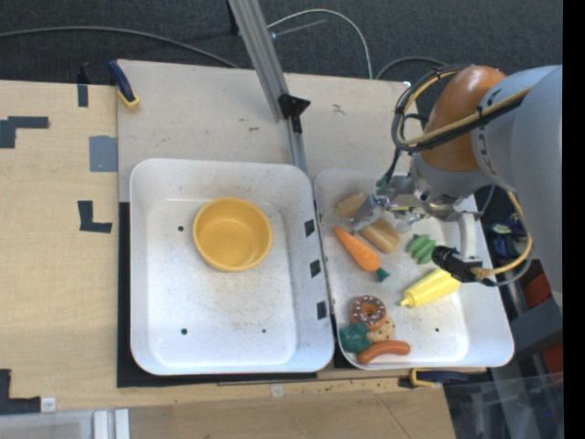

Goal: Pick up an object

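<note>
My gripper [377, 206] hangs low over the upper left part of the right bin [484, 346], among the toy food. A tan bread piece [351, 205] lies just to its left and a second tan piece [383, 237] just below it. An orange carrot [358, 250] lies slantwise beside them. Whether anything sits inside the gripper is hidden by the wrist. Further down the bin lie a green piece [420, 248], a yellow squeeze bottle [430, 290], a sprinkled donut [368, 311], a green vegetable [355, 338] and a red sausage [384, 351].
The left bin [155, 318] holds a yellow bowl [233, 234]. A grey metal pole [265, 53] slants down to the seam between the bins. The arm's bulky grey body and cables crowd the right side.
</note>
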### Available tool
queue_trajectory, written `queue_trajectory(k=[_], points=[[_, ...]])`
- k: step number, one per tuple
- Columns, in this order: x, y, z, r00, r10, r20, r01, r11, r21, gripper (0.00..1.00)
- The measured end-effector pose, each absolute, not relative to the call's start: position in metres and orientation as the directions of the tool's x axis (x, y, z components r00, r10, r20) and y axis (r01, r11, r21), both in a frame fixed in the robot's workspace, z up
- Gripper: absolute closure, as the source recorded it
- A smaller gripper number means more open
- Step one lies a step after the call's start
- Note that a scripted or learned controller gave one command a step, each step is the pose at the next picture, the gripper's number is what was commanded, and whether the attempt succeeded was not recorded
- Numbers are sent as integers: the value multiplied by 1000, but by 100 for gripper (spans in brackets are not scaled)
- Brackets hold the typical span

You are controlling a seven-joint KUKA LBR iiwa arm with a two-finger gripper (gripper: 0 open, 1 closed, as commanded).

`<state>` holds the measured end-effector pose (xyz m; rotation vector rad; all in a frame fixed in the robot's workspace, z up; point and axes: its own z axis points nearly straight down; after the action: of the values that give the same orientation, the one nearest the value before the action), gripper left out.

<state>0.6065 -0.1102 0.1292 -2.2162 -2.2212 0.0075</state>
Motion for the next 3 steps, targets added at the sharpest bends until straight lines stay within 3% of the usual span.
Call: queue_trajectory(k=[1, 2, 3], points=[[610, -111, 94, -3, 1000, -4, 1000, 3, 8, 0], [611, -110, 105, -4, 1000, -4, 1000, 4, 10, 100], [618, -106, 151, -2, 1000, 0, 1000, 2, 2, 100]])
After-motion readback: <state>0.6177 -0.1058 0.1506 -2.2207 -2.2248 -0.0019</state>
